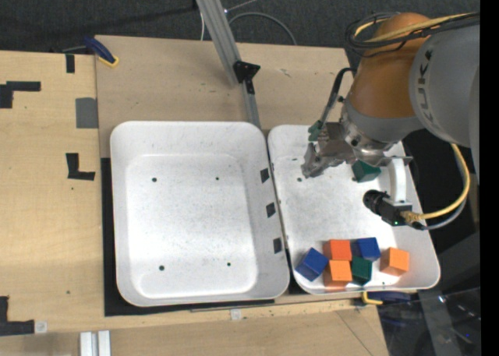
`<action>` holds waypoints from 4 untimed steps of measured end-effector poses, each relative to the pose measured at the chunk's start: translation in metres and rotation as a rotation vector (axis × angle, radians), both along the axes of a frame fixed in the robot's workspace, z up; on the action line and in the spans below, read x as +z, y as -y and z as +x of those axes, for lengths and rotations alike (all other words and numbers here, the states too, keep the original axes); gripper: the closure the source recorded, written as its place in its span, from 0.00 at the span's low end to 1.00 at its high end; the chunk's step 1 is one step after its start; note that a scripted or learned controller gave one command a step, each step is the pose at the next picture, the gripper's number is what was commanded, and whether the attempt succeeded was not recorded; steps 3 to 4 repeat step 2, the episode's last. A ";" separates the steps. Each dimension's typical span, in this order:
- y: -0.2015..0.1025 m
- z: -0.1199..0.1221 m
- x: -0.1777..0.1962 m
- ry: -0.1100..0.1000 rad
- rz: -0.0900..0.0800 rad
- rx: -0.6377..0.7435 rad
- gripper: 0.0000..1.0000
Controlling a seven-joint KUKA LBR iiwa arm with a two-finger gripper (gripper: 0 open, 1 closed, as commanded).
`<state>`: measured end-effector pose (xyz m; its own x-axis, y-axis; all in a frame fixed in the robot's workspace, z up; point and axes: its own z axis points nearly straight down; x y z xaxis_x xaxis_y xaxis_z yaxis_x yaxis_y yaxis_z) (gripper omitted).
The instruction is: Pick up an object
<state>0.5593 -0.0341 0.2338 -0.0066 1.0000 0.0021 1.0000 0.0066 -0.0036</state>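
L bin (125,144): bare white floor | R bin (290,199): blue, orange, green blocks (352,259) clustered at near edge | jaws (316,161) over R bin far-left; state can't tell

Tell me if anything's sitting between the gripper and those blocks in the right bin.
Nothing visible does. The gripper hangs over the far end of the right bin, and bare bin floor lies between it and the blocks clustered at the near edge.

Glossy white plastic bins (187,132) sit on a matt wooden bench (47,214).
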 end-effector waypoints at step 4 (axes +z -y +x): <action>-0.087 -0.025 -0.002 0.000 -0.001 0.000 1.00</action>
